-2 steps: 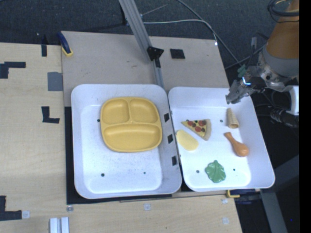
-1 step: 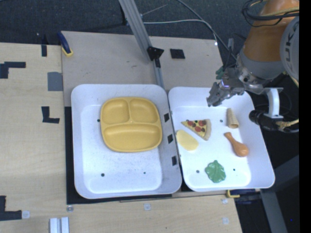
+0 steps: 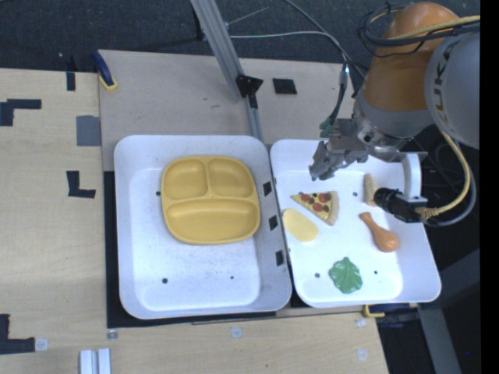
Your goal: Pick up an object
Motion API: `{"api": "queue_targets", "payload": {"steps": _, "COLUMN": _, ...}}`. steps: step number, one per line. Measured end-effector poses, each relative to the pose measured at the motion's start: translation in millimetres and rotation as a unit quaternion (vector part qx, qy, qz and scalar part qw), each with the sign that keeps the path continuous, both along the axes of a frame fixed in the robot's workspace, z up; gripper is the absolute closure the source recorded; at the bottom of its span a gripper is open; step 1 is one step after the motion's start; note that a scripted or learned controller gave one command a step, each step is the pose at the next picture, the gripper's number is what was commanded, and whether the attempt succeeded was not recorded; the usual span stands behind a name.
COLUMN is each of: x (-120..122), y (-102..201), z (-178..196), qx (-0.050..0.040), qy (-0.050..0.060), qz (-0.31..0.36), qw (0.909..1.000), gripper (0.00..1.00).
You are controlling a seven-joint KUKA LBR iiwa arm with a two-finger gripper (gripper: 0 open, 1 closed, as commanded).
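Pizza slice (image 3: 316,205) lies flat in the right bin (image 3: 417,287), just below the gripper (image 3: 320,172). Gripper hangs over the bin's upper part, fingers pointing down, nothing seen between them; cannot tell whether they are spread or closed. Yellow disc (image 3: 299,225) sits just beside the slice's lower left. Drumstick (image 3: 379,231) to the right, green leaf (image 3: 345,275) nearer the front edge. Left bin (image 3: 132,232) holds a yellow divided plate (image 3: 210,199).

Light wooden bench (image 3: 47,232) with black tape marks; dark carpet floor (image 3: 117,14) behind; metal pole (image 3: 222,41).
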State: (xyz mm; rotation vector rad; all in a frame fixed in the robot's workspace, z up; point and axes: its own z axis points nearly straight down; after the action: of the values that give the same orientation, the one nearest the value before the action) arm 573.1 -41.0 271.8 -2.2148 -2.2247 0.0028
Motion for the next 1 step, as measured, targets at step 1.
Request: {"api": "queue_targets", "payload": {"steps": 1, "x": -10.6, "y": 52.4, "z": -0.6, "qx": 0.0005, "qy": 0.0, "qz": 0.001, "qw": 1.0, "gripper": 1.0}}
